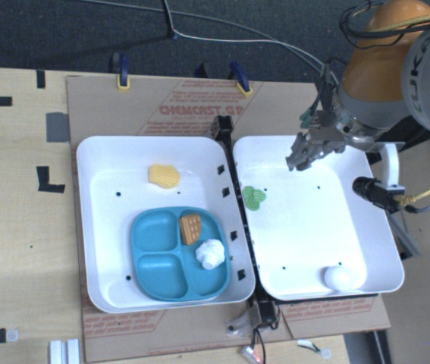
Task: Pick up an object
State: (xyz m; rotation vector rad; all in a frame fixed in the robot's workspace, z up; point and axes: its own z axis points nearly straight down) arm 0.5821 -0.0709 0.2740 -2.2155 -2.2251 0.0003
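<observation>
Smooth white ball (342, 277) at right bin's (366, 226) five o'clock corner; crinkly green lump (254, 198) at nine o'clock. Dark metal hand (299, 160) hovering near twelve o'clock, finger state unclear, nothing visibly held.

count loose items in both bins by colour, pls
Yellow: 1, lumpy yellow piece, left bin
Tan: 1, waffle-like block, on blue divided tray
White: 2, crumpled lump on tray; round ball, right bin
Green: 1, small leafy piece, right bin
Total: 5

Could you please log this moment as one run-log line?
gripper: above right bin, nothing held | green object: right bin | white ball: right bin
</observation>
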